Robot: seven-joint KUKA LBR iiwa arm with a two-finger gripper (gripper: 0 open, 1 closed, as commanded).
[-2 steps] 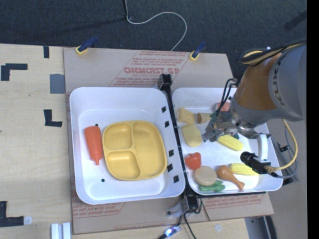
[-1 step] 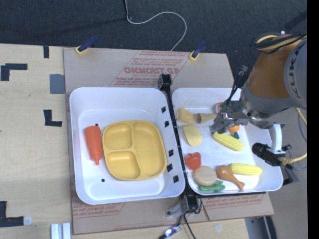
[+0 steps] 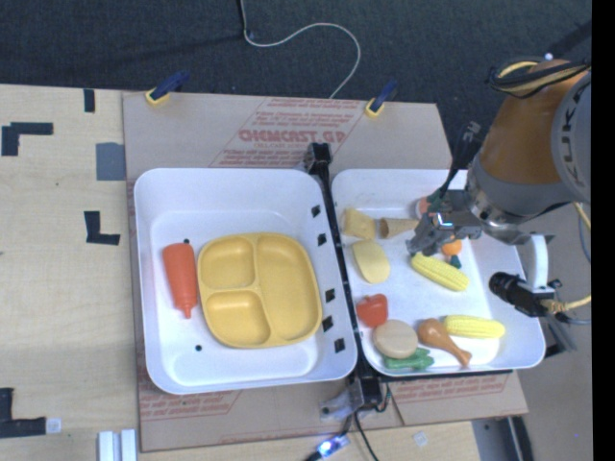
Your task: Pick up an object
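Left bin (image 3: 154,209): I see it at centre-left of the frame, holding two things.
Orange carrot (image 3: 180,277): lies along the left bin's left side, just beside the tray, apart from it as far as I can tell.
Yellow tray (image 3: 258,288): three compartments, sits in the middle of the left bin.
Right bin (image 3: 384,179): centre-right, touching the left bin along the divider; crowded with toy food.
Pale wedge (image 3: 357,223): upper left of the right bin, by the divider.
Yellow potato-like piece (image 3: 372,261): just below the wedge.
Red piece (image 3: 373,308): below that, near the divider.
Round tan piece (image 3: 394,339): lower edge of the right bin, with a green piece (image 3: 409,361) touching it underneath.
Drumstick (image 3: 444,339): lower right bin, beside a corn cob (image 3: 475,327).
Second corn cob (image 3: 439,273): mid right bin, tilted, directly below the tool.
Gripper (image 3: 432,230): low over the upper middle of the right bin, above the second cob; I cannot tell its opening or whether it grips anything.
Arm (image 3: 528,152): enters from the right edge.
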